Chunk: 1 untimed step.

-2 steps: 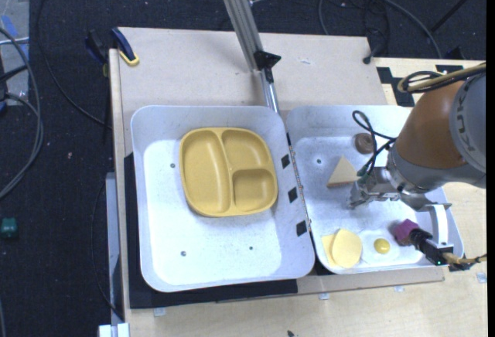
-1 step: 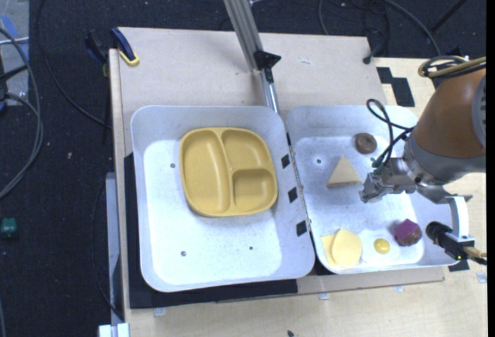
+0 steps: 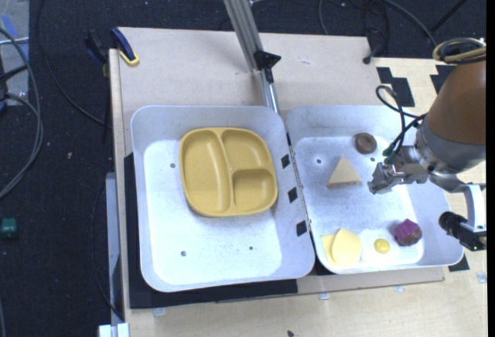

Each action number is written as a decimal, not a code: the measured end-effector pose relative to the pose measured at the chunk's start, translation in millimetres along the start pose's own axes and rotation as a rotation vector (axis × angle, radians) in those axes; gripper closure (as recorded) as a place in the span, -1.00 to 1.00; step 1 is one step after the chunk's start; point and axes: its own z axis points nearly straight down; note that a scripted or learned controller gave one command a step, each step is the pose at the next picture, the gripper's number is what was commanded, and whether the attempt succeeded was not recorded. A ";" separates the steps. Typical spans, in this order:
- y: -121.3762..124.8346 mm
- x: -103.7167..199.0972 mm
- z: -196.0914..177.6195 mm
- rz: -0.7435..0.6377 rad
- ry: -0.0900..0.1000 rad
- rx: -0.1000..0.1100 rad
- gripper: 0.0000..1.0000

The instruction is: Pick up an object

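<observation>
Gripper (image 3: 380,182) low over the right bin (image 3: 309,120), just right of a tan wedge (image 3: 344,173). Too dark and small in this view to tell whether spread or pressed together; nothing seen pinched there. Close to the wedge's right corner, contact not clear. Behind, grey wrist and a broad orange band running off to the right edge, with black cables looped above.

Around the wedge in the same bin: a small brown disc (image 3: 365,144) just above and to the right, near the cables. Further toward the near rim, a purple lump (image 3: 407,232), a small yellow ball (image 3: 381,246) beside it on the left, and a pale yellow block (image 3: 345,247) left again, all well apart from the gripper.

In the left bin (image 3: 155,266), a yellow divided plate (image 3: 229,171) with three compartments, lying flat near the far side.

Beyond the bins, a slanted metal pole (image 3: 237,3) rising from the bench (image 3: 193,65), dark floor with cables around.
</observation>
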 end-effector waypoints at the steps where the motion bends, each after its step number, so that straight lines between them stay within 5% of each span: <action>1: 1.6 -0.2 -46.8 -0.001 -0.001 -0.002 1.00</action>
